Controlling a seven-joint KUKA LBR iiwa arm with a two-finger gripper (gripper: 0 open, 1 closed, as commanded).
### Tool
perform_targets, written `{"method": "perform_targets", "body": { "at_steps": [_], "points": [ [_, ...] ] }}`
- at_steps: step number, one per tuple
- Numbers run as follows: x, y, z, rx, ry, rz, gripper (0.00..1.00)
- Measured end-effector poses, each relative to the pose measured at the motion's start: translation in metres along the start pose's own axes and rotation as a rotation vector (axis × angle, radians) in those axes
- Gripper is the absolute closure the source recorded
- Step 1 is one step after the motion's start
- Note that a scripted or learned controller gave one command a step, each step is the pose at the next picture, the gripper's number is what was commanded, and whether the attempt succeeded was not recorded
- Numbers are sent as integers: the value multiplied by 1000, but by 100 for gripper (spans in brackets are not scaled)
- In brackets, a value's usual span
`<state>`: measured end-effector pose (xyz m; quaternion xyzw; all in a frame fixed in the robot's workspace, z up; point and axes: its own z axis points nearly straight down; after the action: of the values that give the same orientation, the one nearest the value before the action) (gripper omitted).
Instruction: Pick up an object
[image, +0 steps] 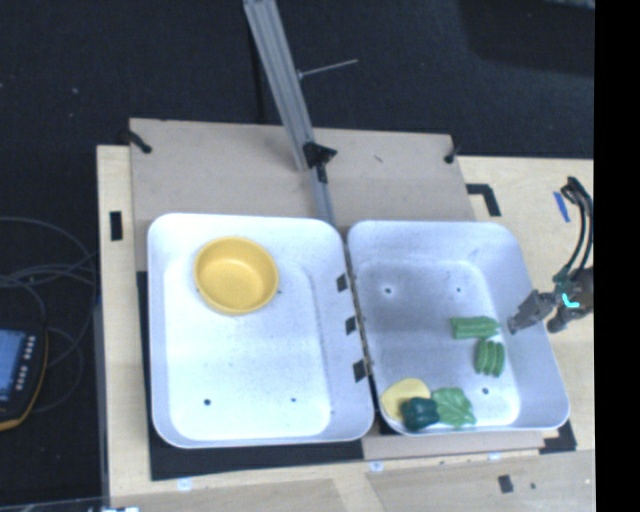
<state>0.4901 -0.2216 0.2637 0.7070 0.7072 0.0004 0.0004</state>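
Nearest the camera, at the front edge of the right bin (520, 262), I find a cluster of small items: a yellow piece (402, 391), a dark teal piece (420, 413) touching it, and a light green leafy piece (455, 405) just beside that. A little farther in lie two green items, a short ribbed one (489, 356) and a longer one (473, 327) above it, near each other and close to the bin's right wall.

My gripper (527, 315) sits at that right wall, just beside the longer green item but apart from it. Nothing lies between its tips. I cannot tell whether it is spread or pressed together; it is too small and dark against the rim.

In the left bin (170, 330), toward its far side, a yellow bowl (236, 275) stands upright, well apart from my tool.

Assessment: no object is lifted. Every item rests on a bin floor. The approach, the grasp and the lift all remain, with the green pair the likeliest candidates.
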Motion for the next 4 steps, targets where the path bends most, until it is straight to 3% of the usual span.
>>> {"method": "perform_targets", "body": {
  "at_steps": [1, 4],
  "points": [
    [0, 0, 0, 0, 0, 0, 0],
    [-4, 0, 156, 5, 1, 1, 0]
  ]
}}
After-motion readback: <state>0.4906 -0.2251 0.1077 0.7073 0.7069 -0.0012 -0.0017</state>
